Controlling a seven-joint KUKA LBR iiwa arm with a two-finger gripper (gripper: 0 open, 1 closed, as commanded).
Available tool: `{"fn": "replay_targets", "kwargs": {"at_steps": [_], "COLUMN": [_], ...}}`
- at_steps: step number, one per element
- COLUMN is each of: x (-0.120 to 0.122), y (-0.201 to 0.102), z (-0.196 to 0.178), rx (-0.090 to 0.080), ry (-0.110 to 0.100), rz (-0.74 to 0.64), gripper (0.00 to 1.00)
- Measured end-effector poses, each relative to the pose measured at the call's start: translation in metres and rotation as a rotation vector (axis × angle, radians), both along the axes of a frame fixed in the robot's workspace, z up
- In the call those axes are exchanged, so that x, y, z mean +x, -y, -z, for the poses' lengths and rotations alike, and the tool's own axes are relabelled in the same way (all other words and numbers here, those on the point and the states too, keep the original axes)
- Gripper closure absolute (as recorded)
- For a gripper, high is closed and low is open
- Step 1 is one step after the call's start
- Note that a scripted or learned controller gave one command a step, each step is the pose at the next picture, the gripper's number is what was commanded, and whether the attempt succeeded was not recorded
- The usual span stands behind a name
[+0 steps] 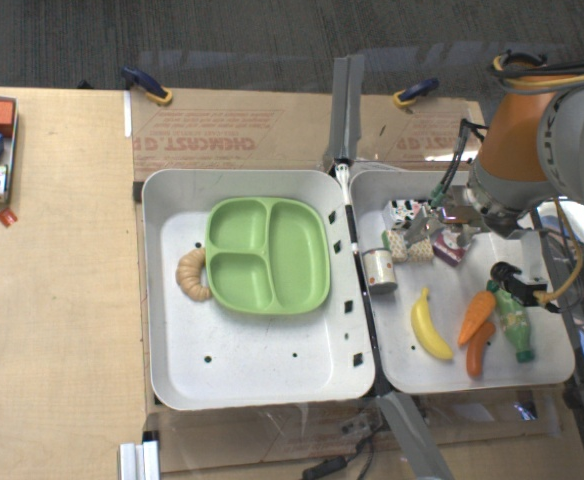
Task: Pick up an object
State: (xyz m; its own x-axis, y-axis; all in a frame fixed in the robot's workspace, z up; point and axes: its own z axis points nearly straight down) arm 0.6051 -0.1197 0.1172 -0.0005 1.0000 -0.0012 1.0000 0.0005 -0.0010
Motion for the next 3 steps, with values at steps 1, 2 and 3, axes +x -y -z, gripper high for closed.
{"fn": "replay_targets", "kwargs": {"at_steps": [1, 2, 3], "x": [0.0, 0.0, -0.013], "y": [0.001, 0.001, -0.019], "z": [-0.009, -0.009, 0.015], "rx": [-0.001, -0.001, -0.001], "ry": [-0.001, -0.001, 0.003], "rz": [0.0, 0.0, 0.003], "gripper": [1.0, 0.0, 0.0]}}
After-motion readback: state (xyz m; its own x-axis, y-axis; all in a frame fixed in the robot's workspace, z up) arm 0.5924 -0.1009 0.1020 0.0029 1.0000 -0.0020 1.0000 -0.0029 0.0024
